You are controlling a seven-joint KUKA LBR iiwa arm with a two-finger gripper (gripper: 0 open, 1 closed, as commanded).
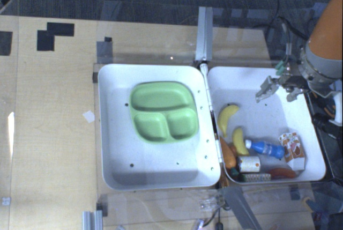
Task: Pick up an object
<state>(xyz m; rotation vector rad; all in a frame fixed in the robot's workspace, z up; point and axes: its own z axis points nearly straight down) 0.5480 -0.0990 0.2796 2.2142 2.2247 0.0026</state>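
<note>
A: Over the right bin [308,116], hand [278,89] spread wide, holding nothing.
B: Progress?
A: No pick yet. Bananas [228,116], bottle [265,148] lie below; descent and grasp remain.

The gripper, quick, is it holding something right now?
Gripper: open, holding nothing, up over the far side of the right bin.

small carton [292,147] print too blurred to read, blue bottle [265,148] label unreadable
</note>
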